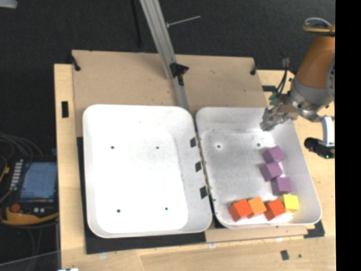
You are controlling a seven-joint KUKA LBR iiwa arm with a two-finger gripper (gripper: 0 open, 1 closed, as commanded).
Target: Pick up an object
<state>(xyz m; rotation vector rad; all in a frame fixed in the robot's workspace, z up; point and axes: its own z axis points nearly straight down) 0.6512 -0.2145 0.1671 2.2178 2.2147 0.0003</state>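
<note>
Near the right bin's [225, 120] far rim, end effector [271, 121] state unclear; purple blocks [274, 162] just below.

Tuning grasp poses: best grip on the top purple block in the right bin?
Take the top purple block from above, across its left and right faces. Its upper side is free, but another purple block crowds its lower edge. The claw hangs just above it in the view.

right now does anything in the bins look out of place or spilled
Nothing stands out. The blocks all sit inside the right bin: three purple blocks in a column and the orange, red and yellow blocks along its near wall. None are over the rim. The gripper hangs near that bin's far right corner, apart from the blocks.
</note>
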